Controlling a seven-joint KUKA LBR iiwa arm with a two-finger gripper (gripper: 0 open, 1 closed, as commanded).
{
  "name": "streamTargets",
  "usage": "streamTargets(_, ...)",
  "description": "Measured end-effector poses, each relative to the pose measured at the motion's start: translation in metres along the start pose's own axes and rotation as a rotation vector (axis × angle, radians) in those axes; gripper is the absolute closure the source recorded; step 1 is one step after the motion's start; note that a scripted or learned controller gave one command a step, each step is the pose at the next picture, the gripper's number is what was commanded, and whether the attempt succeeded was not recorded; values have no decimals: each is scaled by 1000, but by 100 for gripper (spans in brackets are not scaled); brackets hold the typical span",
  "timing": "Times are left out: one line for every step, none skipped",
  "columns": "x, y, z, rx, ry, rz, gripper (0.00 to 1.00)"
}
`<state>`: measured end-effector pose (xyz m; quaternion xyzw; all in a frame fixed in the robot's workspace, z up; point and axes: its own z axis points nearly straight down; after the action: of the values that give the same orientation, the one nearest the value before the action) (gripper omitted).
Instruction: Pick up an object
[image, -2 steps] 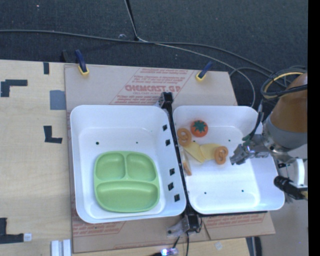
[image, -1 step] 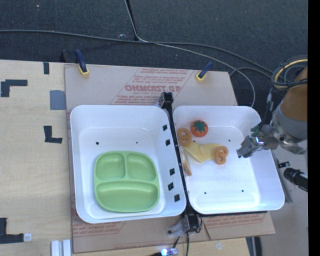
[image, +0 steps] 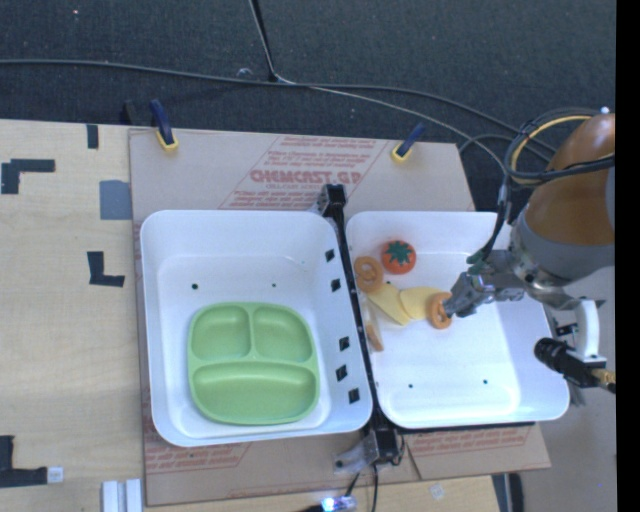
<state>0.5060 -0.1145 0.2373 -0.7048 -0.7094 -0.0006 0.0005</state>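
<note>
Orange ring (image: 440, 315) | at end effector (image: 455, 305) (grip: cannot tell) | touches yellow piece (image: 410, 303) | tomato (image: 399, 256) near

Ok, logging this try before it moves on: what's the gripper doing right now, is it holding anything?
Gripper: down in the right bin, at the small orange ring beside the yellow piece; open, shut or holding cannot be told.

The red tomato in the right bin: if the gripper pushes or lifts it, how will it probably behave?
The tomato looks round, so a push would probably roll it across the right bin. Its smooth, toy-like surface suggests it is light and stiff, but perhaps slippery between two fingers.
</note>
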Motion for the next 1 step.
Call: streamTargets(54,-1,-7,1,0,-1,100)
